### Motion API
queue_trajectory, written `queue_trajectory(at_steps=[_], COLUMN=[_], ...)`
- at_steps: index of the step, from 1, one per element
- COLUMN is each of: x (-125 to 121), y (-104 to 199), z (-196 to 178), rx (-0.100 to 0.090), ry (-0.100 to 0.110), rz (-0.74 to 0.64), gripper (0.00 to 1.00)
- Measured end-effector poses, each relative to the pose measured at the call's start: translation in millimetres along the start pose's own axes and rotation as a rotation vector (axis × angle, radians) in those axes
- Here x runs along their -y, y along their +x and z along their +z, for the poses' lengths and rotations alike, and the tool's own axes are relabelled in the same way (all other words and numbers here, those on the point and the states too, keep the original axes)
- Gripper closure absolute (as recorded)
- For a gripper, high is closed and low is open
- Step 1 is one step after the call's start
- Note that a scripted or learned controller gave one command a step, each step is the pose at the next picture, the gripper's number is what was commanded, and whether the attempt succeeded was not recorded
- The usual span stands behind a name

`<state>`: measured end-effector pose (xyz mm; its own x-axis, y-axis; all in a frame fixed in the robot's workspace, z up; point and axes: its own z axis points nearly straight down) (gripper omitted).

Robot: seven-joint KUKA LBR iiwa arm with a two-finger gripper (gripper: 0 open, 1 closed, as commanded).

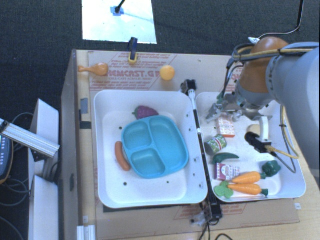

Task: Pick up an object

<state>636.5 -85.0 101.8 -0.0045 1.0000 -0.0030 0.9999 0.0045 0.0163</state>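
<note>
The small carton [226,128], white with an orange-red face, lies flat in the upper part of the right bin [287,185]. It sits just below my end effector [224,113], which hangs over that bin's far left corner. I cannot tell whether my end effector is spread or pressed together, and nothing shows pinched in it.

Just below the carton, a green can [216,144] lies tilted against the bin's left wall. Next comes a dark green pepper [226,157], then a pink carton [226,171] just under it. Two carrots [247,182] lie side by side along the near edge, their leafy tops pointing left. A dark green vegetable [271,168] sits just right of the upper carrot. A pale yellow piece [253,130] lies to the right of the small carton.

In the left bin [110,115], a blue divided plate [154,146] takes up the middle. A sausage [121,155] lies just beside its left edge and a purple vegetable [146,112] touches its far edge.

Beyond the bins, an orange ball [167,73] and a toy drumstick [95,69] rest on the table [125,64], well apart from each other. A blue and yellow clamp [132,50] grips the table's far edge between them.
</note>
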Motion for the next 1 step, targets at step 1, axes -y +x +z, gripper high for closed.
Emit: queue_trajectory(at_steps=[1], x=[-1.1], y=[0.1], z=[-11.0], rx=[0.0], ry=[-0.002], rz=[-0.002], gripper=[1.0])
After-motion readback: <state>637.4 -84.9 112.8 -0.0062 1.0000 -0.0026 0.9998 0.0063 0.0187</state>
